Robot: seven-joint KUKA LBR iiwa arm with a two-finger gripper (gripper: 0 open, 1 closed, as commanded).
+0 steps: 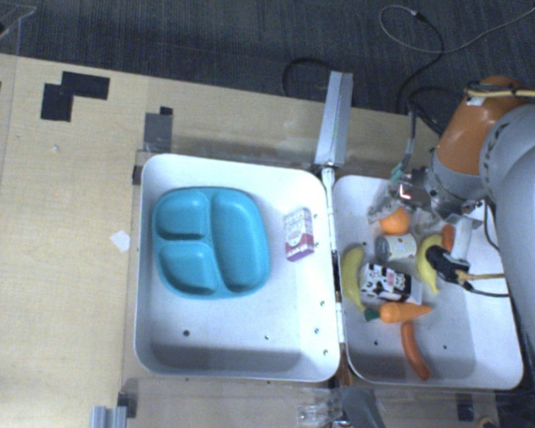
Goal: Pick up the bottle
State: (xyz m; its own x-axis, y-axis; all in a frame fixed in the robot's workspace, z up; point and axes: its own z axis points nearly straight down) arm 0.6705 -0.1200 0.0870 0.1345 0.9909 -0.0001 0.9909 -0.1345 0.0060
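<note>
Arm (534,178): bulky, rounded light-grey housing. Orange band (465,133) wraps it above the wrist, with a yellowish cable along the top. Wrist section below the band is darker grey metal.

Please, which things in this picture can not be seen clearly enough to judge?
- Gripper in the camera view: too small and blurred over the right bin to judge.
- Black-and-white carton-like item: too small to tell whether it is the bottle.
- Small box in the left bin: its print is unreadable.

Right bin (489,357) crowded: bananas (351,275), carrots (413,349) hem bottle (386,283); near right corner free
</note>
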